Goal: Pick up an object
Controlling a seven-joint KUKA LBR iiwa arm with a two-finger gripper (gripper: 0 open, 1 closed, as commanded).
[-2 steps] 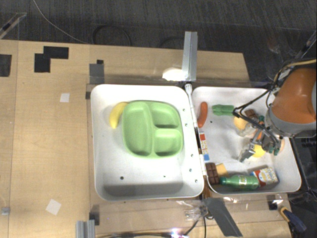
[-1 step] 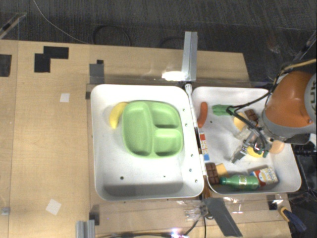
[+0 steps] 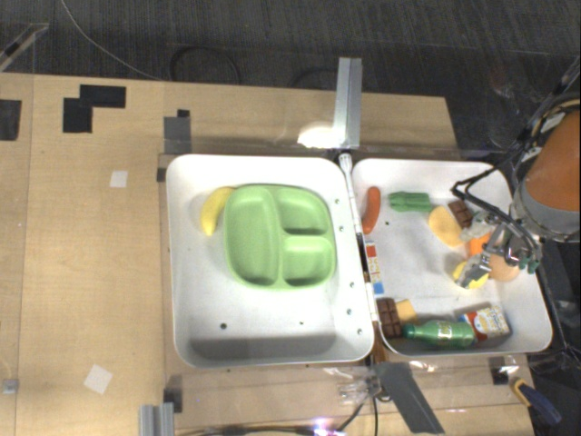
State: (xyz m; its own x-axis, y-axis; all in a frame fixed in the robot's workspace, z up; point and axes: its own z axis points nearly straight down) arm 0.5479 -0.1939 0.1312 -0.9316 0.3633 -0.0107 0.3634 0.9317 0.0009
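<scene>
**Tool parked over the right bin clutter**

The tool (image 3: pixel 490 260) hangs above a small yellow plastic piece (image 3: pixel 471 273), just right of the round yellow-orange toy fruit (image 3: pixel 445 226). Can't tell its opening. Piece looks light, stiff, slick; I'd pinch its middle.

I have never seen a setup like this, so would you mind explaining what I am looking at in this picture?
This is one fixed camera looking down at a slant on a bench with two shallow white bins. The left bin holds a green divided tray with a banana beside it. The right bin holds toy food: a sausage, a green bottle, a chocolate bar and more. The grey and orange robot arm reaches in from the right; its gripper is low among the small items there. Whether it grips anything is not clear from here.
</scene>
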